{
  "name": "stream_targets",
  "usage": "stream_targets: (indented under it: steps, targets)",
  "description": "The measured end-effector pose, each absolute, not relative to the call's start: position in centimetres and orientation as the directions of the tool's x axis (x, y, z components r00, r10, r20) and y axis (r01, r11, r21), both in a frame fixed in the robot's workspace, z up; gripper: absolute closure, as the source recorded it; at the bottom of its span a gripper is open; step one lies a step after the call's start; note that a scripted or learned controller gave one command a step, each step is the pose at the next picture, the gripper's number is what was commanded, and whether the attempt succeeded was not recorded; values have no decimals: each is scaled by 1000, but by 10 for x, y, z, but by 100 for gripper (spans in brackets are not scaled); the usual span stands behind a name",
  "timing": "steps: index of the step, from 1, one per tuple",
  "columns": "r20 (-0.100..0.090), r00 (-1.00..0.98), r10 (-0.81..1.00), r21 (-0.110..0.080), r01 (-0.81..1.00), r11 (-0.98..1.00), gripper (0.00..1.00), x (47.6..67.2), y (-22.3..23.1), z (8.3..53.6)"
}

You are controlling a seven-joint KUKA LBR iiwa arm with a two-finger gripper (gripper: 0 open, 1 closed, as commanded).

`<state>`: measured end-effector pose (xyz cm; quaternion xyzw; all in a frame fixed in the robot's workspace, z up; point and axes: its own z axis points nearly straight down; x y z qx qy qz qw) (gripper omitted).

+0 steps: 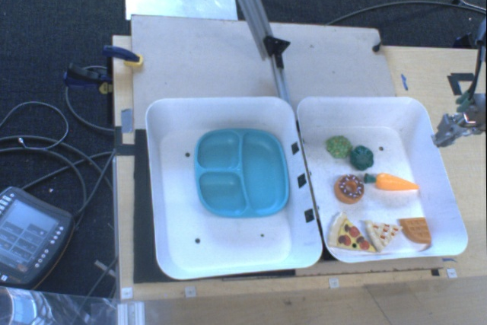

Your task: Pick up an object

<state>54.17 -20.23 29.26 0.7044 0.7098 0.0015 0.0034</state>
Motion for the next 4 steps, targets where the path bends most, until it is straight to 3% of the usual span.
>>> stream_targets:
  steps: [3, 4]
  targets:
    - [1, -11, 1000, 4, 1000, 11, 100, 592, -42, 293]
    - [2, -11, 1000, 0, 1000, 11, 100, 607, 5, 268]
